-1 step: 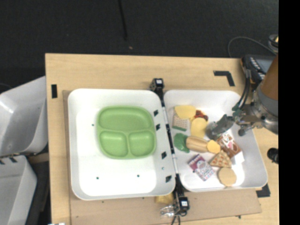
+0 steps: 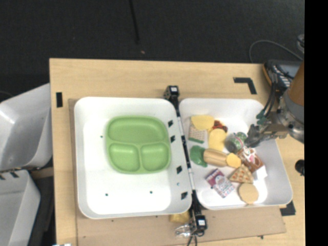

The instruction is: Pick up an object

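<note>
Beside the tool (image 2: 254, 136), grip unclear, small round green-grey can (image 2: 236, 142), right bin (image 2: 277, 188).

My grey metal arm (image 2: 294, 104) with its orange band above the wrist is reaching in from the right edge of the camera view, angling down and toward the left. My dark two-finger gripper (image 2: 252, 137) is hanging low at the end of the wrist, pointing leftward. I am showing too little of the tip to tell how it is set.
</note>
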